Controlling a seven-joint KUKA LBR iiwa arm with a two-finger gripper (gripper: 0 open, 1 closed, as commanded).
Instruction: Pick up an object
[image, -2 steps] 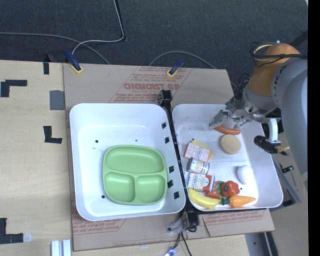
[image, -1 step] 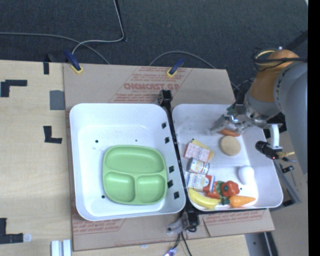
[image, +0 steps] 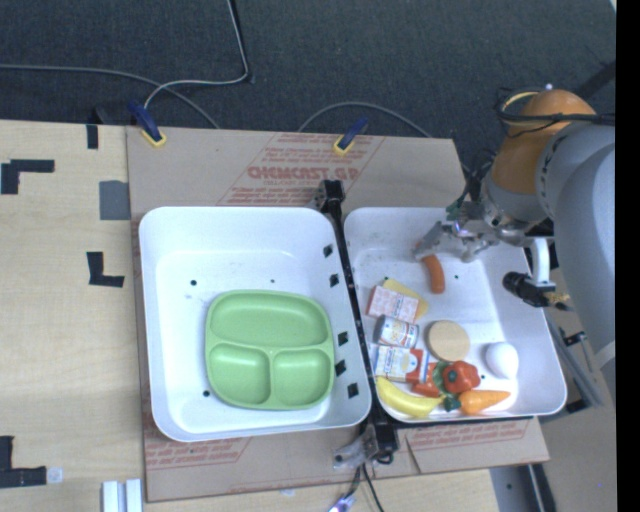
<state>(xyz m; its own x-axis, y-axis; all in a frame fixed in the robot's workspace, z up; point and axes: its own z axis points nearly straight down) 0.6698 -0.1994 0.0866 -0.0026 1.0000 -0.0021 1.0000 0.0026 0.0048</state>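
My gripper (image: 437, 243) hangs over the back of the right bin (image: 520, 262), reaching in from the right. Just below its fingertips lies a small orange-red sausage (image: 433, 272) on the bin floor, apart from the fingers. Further forward in that bin lie several food items: small cartons (image: 395, 303), a round tan biscuit (image: 449, 340), a white egg (image: 500, 358), a red tomato (image: 458, 377), a banana (image: 405, 398) and a carrot (image: 484, 401).
The left bin (image: 170, 300) holds a green divided plate (image: 269, 348). Both bins rest on cardboard (image: 290, 170) held by clips. The arm's grey body and orange band (image: 530, 130) fill the right side. A cable runs across the dark floor behind.
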